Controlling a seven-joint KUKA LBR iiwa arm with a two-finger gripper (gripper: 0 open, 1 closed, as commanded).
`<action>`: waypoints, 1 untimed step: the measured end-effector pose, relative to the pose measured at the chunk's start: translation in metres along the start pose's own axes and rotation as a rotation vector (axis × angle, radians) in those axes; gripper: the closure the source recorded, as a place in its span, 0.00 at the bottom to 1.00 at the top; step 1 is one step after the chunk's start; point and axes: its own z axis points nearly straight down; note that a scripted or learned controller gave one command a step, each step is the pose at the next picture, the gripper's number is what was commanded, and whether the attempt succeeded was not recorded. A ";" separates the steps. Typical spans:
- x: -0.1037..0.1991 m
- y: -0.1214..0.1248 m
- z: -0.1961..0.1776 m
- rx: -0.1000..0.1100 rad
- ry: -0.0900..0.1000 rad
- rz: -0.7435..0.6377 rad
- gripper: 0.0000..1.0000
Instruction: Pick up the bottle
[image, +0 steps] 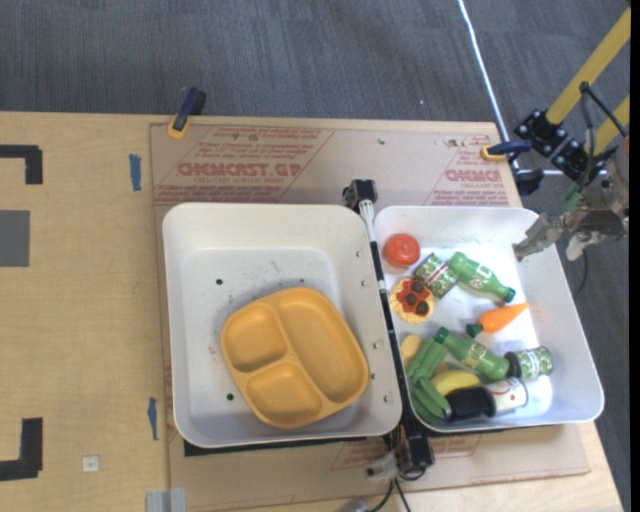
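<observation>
Two white bins are sitting side by side on the worktop (80, 300) I am watching. The left bin (190, 240) is carrying a yellow divided tray (292, 357), lying toward its 6 o'clock side. Moving right, the right bin (575, 345) is holding the clutter: a red tomato (401, 249) at its 11 o'clock, a small pizza slice (411, 298) just below that, and an orange carrot (499, 318) near the centre. Several bottles are lying in this bin. One green bottle (478, 276) is lying on its side toward 12 o'clock, just above the carrot. A second green bottle (468, 353) is lying toward 6 o'clock, touching a banana (452, 382) and a dark bottle with a white label (485, 400) at the bin's lower edge. The tool (560, 237) is hanging at the bin's 2 o'clock corner, over the rim, well apart from every bottle. I cannot tell how it is set; it is too blurred, and I am seeing nothing held in it.
</observation>
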 end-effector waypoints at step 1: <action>0.037 0.022 0.101 0.002 0.001 -0.113 0.00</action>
